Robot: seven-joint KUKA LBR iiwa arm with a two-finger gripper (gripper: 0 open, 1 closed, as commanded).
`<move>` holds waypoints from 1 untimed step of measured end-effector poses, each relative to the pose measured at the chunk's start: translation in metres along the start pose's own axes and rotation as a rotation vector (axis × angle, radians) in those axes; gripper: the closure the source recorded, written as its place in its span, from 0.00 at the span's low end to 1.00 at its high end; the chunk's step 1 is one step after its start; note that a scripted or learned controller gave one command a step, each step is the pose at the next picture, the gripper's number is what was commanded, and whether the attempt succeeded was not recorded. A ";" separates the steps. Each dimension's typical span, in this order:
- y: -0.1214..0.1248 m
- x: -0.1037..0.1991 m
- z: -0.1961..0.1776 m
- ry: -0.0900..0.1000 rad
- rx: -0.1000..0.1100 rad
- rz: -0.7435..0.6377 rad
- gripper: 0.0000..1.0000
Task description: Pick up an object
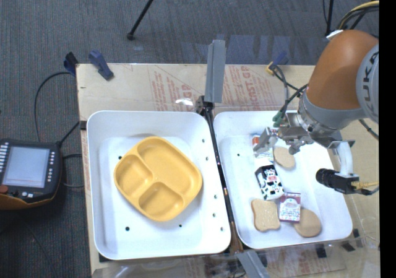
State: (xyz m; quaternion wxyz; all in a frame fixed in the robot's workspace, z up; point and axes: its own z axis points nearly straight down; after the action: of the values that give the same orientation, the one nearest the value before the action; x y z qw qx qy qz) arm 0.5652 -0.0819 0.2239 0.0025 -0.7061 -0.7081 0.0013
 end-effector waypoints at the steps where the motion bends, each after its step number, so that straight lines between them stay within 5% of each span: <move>1: 0.011 -0.032 0.138 0.000 -0.001 0.030 0.00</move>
State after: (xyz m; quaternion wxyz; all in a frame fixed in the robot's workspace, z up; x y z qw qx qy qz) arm 0.5754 -0.1133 0.0860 0.0021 -0.7167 -0.6973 0.0011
